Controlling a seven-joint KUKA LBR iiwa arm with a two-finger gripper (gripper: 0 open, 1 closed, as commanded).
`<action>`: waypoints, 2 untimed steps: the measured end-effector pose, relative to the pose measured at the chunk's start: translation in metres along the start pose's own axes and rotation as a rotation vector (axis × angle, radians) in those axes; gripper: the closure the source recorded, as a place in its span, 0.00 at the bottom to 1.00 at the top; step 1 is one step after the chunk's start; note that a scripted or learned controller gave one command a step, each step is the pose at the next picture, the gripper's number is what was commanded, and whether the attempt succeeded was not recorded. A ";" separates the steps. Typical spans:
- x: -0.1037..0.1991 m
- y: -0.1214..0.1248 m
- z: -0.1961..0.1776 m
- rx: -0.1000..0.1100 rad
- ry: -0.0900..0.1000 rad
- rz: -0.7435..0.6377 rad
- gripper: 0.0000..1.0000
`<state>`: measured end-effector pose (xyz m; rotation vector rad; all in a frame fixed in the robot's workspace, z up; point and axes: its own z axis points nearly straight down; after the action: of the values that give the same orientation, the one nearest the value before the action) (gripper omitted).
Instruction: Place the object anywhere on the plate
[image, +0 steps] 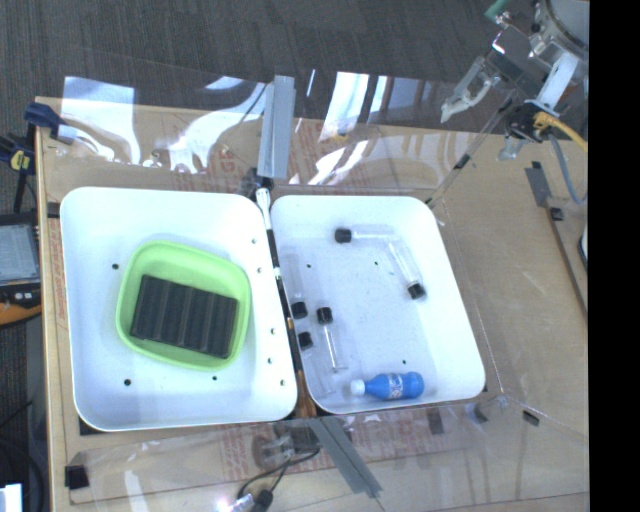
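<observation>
Nothing is judged done yet: the green plate in the left bin carries only a dark ridged insert, the blue bottle and clear tubes lie in the right bin, and the hand is seen raised at top right, fingers parted, holding nothing.

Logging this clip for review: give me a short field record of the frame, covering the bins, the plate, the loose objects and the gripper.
left bin: holds a green plate with a dark ribbed insert
right bin: holds a blue bottle lying on its side near the front wall, plus clear tubes with black caps
plate load: none of the loose objects is on it
gripper: top right, outside both bins, holding nothing visible
task state: not yet done
</observation>
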<state>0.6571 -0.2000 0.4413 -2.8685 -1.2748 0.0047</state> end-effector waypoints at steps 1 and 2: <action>-0.012 -0.011 0.001 0.005 -0.002 0.184 0.00; -0.011 -0.001 0.000 -0.001 0.001 0.345 0.00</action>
<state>0.6493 -0.2074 0.4413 -3.0461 -0.7636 0.0029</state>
